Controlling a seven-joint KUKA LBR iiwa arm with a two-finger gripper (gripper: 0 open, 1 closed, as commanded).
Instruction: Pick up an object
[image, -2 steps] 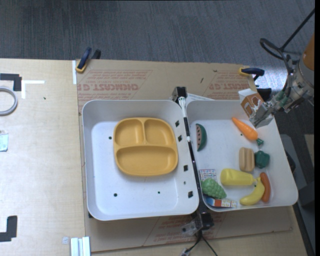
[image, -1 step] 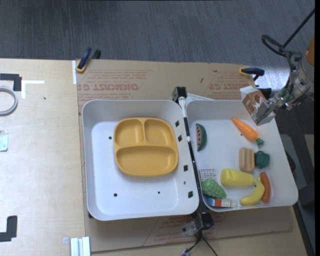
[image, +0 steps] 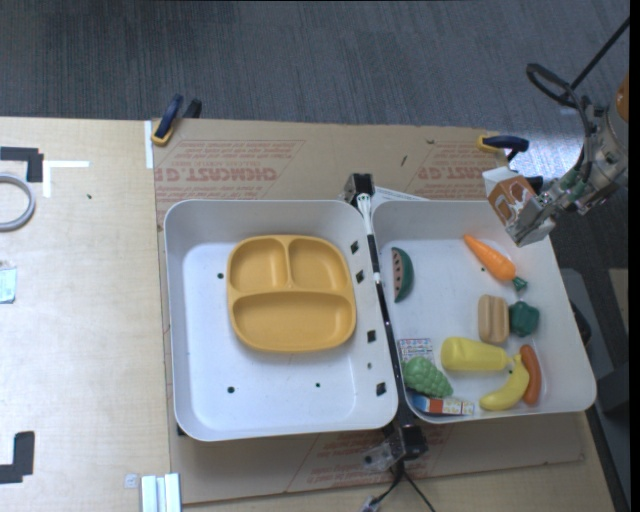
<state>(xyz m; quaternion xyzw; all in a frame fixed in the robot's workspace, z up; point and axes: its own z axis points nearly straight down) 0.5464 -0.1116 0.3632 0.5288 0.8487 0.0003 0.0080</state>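
My gripper hangs over the far right corner of the right bin, reaching in from the upper right. A small orange, white and brown carton sits at its tip, raised above the bin rim and pinched between the fingers, with one grey finger showing in front. Below it in the right bin lie a carrot, a watermelon slice, a tan bun, a dark green vegetable, a yellow pepper-like piece, a banana, a red sausage and green grapes.
The left bin holds a yellow divided plate. A small tube and a printed card lie near the right bin's front. Clamps hold the cardboard sheet under the bins.
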